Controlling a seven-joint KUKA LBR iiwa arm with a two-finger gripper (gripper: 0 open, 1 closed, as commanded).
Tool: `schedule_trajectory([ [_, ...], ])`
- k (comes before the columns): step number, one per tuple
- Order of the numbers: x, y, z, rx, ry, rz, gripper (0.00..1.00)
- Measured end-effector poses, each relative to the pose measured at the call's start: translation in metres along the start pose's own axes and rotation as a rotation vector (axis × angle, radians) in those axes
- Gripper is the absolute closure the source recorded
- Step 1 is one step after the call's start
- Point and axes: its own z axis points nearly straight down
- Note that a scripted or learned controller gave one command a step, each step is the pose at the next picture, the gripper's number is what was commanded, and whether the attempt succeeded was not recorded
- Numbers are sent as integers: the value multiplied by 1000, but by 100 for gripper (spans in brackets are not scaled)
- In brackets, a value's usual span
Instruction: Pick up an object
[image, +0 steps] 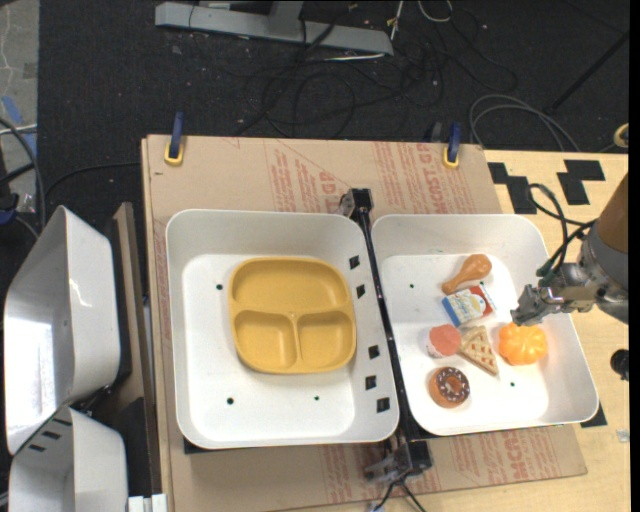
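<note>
No object is yet lifted: the grey gripper is positioned at the upper edge of the orange pepper-shaped toy, which rests in the right shallow white bin; the finger state cannot be determined, and grasping and raising remain outstanding.

Yellow divided tray in left white bin, on cardboard sheet.

Divided plate in left bin

Left bin: yellow divided tray.
Right bin: drumstick, donut, orange pepper.
Hand: just above the pepper, at its top edge.
</note>
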Motion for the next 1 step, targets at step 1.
schedule_trajectory([
  [1,0,2,-53,-2,-1,-1,100],
])
